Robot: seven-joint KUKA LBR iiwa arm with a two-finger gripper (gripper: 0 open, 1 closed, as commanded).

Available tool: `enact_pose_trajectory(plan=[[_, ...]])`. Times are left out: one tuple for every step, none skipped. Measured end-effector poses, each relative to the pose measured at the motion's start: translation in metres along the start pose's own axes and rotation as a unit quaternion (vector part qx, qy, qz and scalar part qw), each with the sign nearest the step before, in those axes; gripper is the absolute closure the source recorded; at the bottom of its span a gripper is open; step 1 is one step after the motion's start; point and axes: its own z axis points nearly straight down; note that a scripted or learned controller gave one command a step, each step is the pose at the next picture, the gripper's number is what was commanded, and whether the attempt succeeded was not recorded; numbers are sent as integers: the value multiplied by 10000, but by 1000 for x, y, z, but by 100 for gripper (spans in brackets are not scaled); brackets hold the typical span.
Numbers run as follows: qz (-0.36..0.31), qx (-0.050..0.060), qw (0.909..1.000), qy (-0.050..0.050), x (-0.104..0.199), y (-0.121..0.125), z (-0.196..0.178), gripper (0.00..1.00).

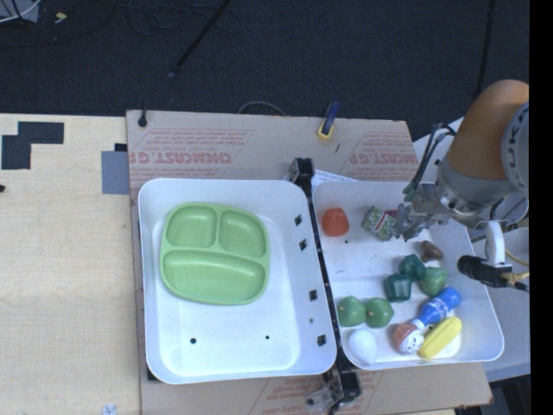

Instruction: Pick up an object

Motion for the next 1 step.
enact_pose_trajectory(plan=[[-24, 2, 10000, 1, 1, 5, -43, 100]])
